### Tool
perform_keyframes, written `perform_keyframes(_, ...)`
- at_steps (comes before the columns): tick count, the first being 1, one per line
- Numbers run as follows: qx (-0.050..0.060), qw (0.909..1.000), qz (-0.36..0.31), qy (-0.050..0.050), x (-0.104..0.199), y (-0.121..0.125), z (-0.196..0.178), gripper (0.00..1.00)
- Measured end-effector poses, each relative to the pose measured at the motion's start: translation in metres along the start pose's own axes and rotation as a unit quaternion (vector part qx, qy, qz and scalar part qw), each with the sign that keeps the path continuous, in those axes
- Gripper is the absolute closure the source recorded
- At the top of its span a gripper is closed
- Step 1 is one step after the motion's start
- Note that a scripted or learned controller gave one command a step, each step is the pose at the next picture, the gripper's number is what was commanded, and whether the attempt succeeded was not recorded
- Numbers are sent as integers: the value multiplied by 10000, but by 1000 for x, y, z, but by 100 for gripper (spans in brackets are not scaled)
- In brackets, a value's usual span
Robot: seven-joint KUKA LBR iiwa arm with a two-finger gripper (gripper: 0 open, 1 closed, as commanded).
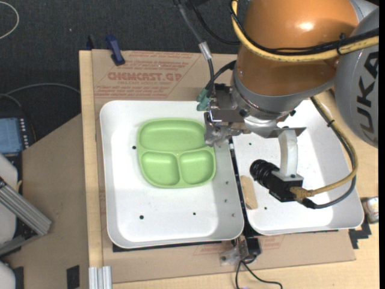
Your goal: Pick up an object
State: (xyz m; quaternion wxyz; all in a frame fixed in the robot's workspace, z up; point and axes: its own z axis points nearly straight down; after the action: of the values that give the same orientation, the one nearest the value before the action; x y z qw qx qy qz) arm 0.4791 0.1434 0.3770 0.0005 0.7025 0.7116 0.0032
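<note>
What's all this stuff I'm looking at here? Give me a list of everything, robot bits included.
light green three-compartment plastic plate: one, green, in the left bin, toward its far side
flat tan wooden stick: one, tan, in the right bin, along its left wall
shallow white bins: two, white, side by side: left bin, right bin
brown board with red lettering: one, brown, under both bins
blue clamp: one, blue, at the board's far left corner
robot arm: one, grey with an orange band, reaching in from the right over the bins
gripper: one, metallic grey, at the plate's right rim
</note>
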Motion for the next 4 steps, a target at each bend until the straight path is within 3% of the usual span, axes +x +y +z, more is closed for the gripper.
perform_keyframes(1, 76, 9999, 84, -36, -27, 25, 82, 100)
perform_keyframes(2, 71, 10000, 11, -11, 71, 0, 114, 100)
perform_keyframes(3, -78, 9999, 61, 16, 42, 30, -168, 100)
perform_keyframes(4, 78, 10000, 45, -36, 70, -1, -79, 100)
